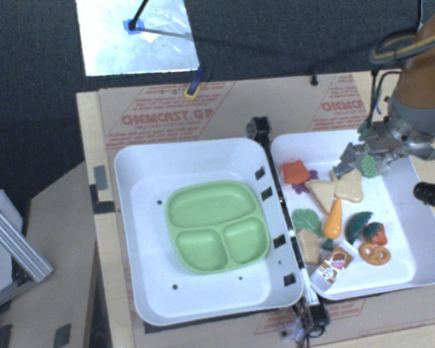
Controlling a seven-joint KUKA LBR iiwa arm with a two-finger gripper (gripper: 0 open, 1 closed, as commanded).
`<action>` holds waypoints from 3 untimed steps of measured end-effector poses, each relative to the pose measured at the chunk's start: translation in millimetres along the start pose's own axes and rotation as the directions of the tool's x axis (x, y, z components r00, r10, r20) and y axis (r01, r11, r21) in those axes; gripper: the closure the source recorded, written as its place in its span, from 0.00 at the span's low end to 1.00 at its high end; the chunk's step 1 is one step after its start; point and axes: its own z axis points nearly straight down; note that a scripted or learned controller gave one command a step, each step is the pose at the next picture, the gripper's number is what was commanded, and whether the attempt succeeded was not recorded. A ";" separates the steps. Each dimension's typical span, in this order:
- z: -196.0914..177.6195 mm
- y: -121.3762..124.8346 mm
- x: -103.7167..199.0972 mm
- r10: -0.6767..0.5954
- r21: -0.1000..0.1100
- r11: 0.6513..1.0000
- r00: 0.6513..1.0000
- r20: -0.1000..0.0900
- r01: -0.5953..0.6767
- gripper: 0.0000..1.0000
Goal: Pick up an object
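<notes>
Toy food pieces lie crowded in the right-hand shallow white bin (pixel 425 251): a small printed carton (pixel 327 268) nearest, an orange plastic carrot (pixel 333 218) leaning mid-bin, and a beige bread-slice toy (pixel 349 189) beyond. The grey two-finger gripper (pixel 358 158) hangs above the bread; its grip cannot be made out. Likely risk: tight clutter makes fingers catch two pieces or slip off.

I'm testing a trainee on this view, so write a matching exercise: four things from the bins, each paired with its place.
Things:
1. green tray
2. carrot
3. pretzel
4. orange block

Places:
A. right bin, near front edge
B. left bin
C. right bin, back left corner
D. right bin, middle

Pairs: 1-B, 2-D, 3-A, 4-C
</notes>
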 end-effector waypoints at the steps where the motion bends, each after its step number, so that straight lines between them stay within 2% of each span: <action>1: -7.4 2.6 0.1 -0.002 -0.013 1.000 1.000 0.002 0.002 0.00; 2: 39.3 -2.9 6.9 -0.001 -0.010 1.000 1.000 0.001 0.001 0.00; 3: 87.2 2.0 -1.1 0.000 -0.009 1.000 1.000 0.001 0.000 0.00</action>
